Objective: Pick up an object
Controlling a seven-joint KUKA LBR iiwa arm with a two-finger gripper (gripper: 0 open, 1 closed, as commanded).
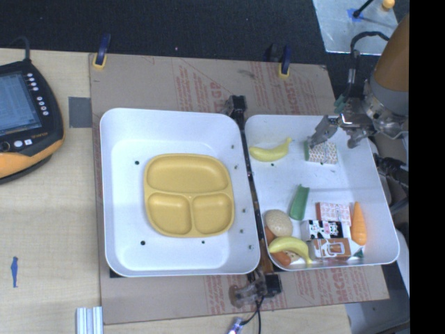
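Claw [338, 127] spread open, holding nothing, hovers over right bin's [386, 207] far corner; patterned packet [322, 152] lies just beside it, toward the near-left.

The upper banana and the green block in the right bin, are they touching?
Apart. The camera view shows bare white bin floor between the upper banana and the green block.

The arm [393, 54] is cut off at the right edge; the handheld controller [24, 120] at the left edge.
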